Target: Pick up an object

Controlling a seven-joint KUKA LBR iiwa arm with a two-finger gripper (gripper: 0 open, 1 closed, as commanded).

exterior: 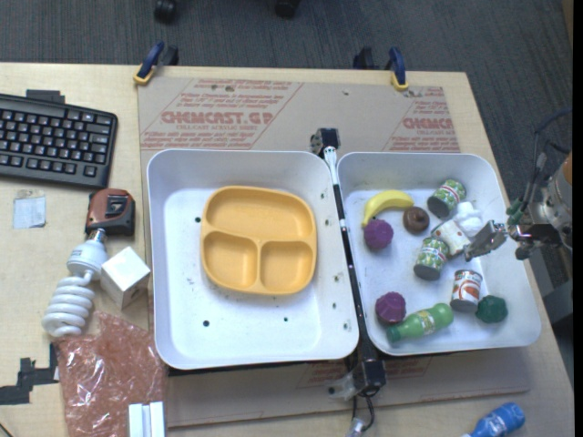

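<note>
Camera view shows you the right bin crowded with toys, and the gripper low at its right side, whether parted or closed you cannot tell. The nearest thing, a small can, lies just left of the tips, long axis slanting up-right.

You have two bins side by side. The left bin holds a tray near its middle. In the right bin, a banana lies at the back left, with a doughnut just right of it. Cans cluster mid-bin, and a bottle lies along the front. Left of the bins sit a keyboard, a tape measure, a bulb and a cube.
</note>
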